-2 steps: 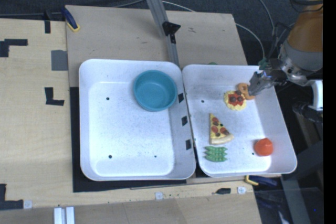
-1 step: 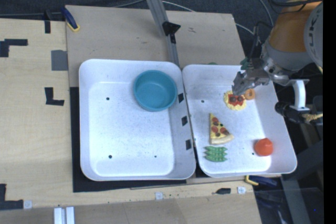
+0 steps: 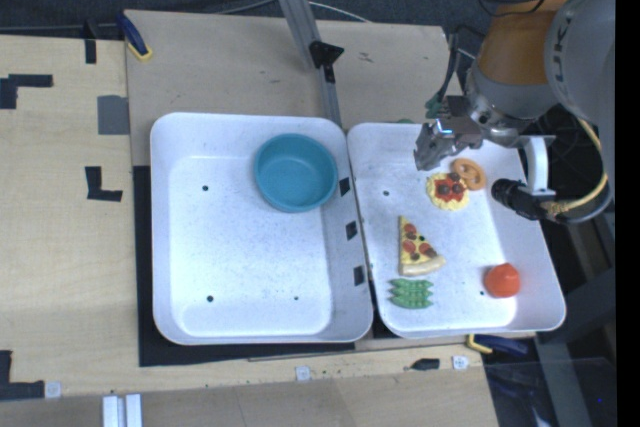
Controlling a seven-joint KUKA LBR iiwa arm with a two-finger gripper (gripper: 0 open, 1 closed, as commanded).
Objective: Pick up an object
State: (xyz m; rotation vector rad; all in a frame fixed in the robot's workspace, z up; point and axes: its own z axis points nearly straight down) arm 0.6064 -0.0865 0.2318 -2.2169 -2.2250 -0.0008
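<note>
The left bin (image 3: 190,315) holds a blue bowl (image 3: 294,172), upright, near its far right corner. The two bins sit side by side, rims touching along the middle.

In the right bin (image 3: 535,315), a green pea pod (image 3: 411,292) lies near the front left corner. Just behind it a pizza slice (image 3: 417,249) points toward the far edge. Farther back and right, a round yellow toy with red dots (image 3: 449,191) lies with a small orange-brown ring (image 3: 467,174) touching its right side. An orange-red ball (image 3: 502,280) sits near the front right corner, well apart from the rest.

The gripper (image 3: 430,151) hangs over the far part of the right bin, just left of and behind the yellow toy. Nothing shows between its tips, and whether they stand apart or together cannot be told. The arm (image 3: 525,35) comes in from the right.
</note>
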